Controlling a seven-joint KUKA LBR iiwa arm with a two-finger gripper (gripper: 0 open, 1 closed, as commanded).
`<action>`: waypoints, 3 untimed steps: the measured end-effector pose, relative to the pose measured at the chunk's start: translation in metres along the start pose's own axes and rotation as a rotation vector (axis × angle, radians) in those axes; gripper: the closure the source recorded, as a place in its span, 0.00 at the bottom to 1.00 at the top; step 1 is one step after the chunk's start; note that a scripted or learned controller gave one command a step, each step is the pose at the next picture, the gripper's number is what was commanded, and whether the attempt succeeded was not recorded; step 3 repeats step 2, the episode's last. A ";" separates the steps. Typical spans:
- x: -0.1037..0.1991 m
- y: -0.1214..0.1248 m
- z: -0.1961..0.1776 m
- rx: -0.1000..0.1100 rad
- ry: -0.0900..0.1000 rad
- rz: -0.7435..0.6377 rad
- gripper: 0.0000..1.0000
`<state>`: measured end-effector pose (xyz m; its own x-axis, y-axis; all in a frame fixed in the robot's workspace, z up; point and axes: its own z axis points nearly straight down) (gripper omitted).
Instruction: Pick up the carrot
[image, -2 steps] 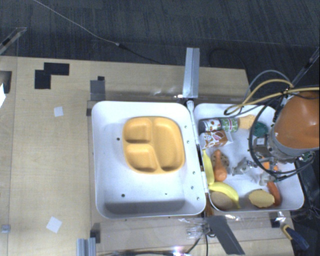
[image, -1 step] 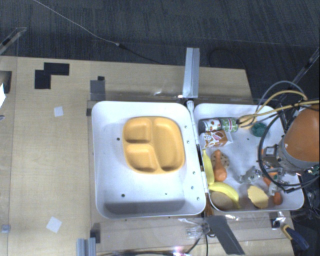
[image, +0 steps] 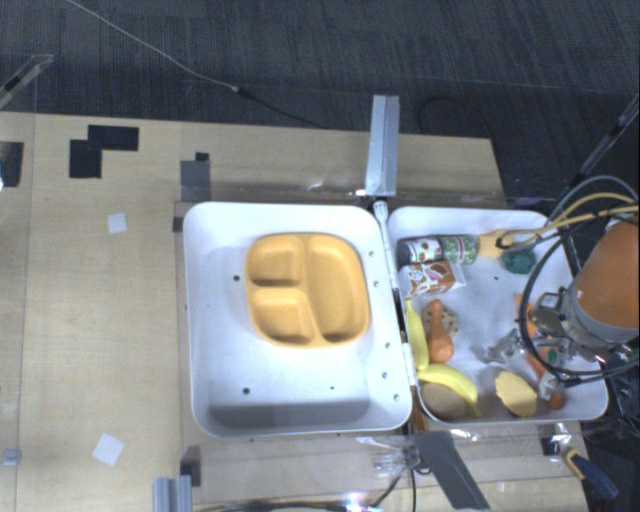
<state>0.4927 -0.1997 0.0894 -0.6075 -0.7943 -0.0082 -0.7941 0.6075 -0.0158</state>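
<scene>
**Carrot lies in the right bin, arm over the bin's right side**

The carrot (image: 439, 334), orange and stubby, lies in the left part of the right bin (image: 470, 216), running roughly from the far side toward the near side. Nothing grips it. Just to its left a yellow banana (image: 413, 335) runs along the bin's left wall, and a second banana (image: 449, 381) curves just below the carrot's near end. Beyond the carrot, toward the far wall, sit a small printed carton (image: 431, 278) and a can lying on its side (image: 440, 248). A pale yellow rounded item (image: 516, 394) rests near the bin's front edge.

The arm (image: 610, 283), with its orange band, reaches in over the bin's right side, trailing cables. Its gripper (image: 507, 349) points leftward, apart from the carrot; whether it is released or clenched cannot be told.

The left bin (image: 210, 330) holds a yellow divided tray (image: 305, 288) with three compartments.
</scene>
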 end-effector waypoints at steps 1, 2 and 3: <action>-0.004 -0.003 -0.013 0.009 -0.005 -0.003 1.00; -0.092 0.038 -0.100 -0.007 -0.001 -0.217 1.00; -0.092 0.038 -0.100 -0.007 -0.001 -0.217 1.00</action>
